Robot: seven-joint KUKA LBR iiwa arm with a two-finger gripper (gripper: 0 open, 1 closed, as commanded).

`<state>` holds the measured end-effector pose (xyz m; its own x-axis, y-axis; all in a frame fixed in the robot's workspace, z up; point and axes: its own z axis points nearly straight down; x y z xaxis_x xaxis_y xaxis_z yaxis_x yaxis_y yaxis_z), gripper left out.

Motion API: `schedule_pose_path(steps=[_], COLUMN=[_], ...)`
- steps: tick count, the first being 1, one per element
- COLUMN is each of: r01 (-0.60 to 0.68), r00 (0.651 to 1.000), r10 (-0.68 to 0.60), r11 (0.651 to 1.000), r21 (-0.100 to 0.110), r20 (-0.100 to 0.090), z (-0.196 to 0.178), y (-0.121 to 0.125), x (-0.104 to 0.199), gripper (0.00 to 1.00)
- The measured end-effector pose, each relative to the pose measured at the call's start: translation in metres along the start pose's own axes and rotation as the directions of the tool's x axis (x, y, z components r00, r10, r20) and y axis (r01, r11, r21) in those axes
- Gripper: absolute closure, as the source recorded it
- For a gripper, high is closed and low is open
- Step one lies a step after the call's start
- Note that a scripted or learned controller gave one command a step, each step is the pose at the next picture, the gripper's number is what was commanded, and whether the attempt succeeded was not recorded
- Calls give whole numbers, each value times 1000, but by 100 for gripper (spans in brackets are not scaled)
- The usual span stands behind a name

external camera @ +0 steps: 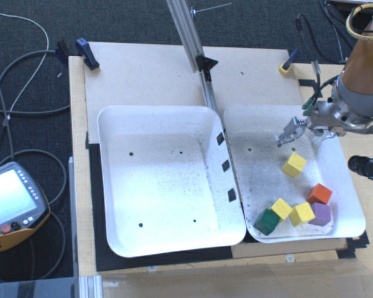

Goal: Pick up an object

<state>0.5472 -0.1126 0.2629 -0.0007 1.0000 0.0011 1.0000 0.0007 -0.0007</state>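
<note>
Pale wooden bench [143, 73] bearing two shallow white plastic bins, right bin [354, 197] holding coloured blocks, metal two-finger gripper [290, 133] spread apart, gripping nothing, above yellow wooden cube [294, 165].

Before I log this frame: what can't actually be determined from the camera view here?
- Gripper: too small and blurred to tell whether the jaws are open or shut.
- Arm: cut off by the right edge, upper part unseen.
- Green block: partly hidden by a yellow block against it.
- Handheld screen: cut off at the left edge, display unreadable.
</note>
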Motion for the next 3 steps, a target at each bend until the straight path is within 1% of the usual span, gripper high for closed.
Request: schedule_pose_path(steps=[1,2,3], r01=[1,-3,1], r00=[1000,1000,1000], r10=[-1,3,-1], r11=[1000,1000,1000], r21=[-4,-11,7], r20=[2,7,-2], z=[123,18,145], y=[1,11,25], x=[-29,-88,-77], gripper=[0,0,0])
